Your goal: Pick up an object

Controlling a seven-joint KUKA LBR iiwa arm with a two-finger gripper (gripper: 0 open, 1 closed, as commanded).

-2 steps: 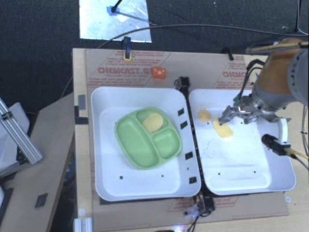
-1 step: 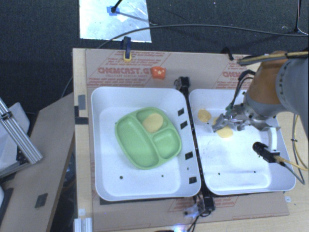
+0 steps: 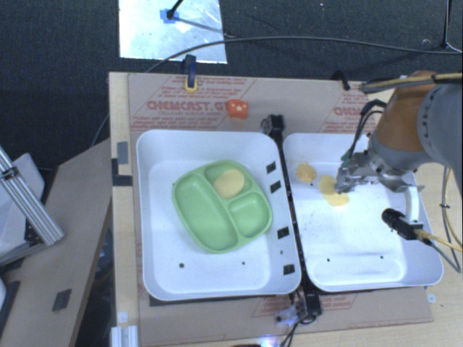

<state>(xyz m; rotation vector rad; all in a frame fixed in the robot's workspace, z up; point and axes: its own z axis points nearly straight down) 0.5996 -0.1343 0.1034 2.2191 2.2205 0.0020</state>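
Desk with two white bins, left bin holding green tray, gripper low over yellow pieces in right bin, fingers' state cannot be told

We see a thick rounded arm at about three o'clock in the camera view, its outer casing smooth grey. Next to the grey, toward nine o'clock, runs a broad orange band, dull and slightly brownish under this light. Beyond the band sits a smaller metallic wrist block of grey and dark parts, ending in the gripper. Thin black cables loop from the block's twelve o'clock side up toward the band. A white bracket-like piece shows at the block's five o'clock.
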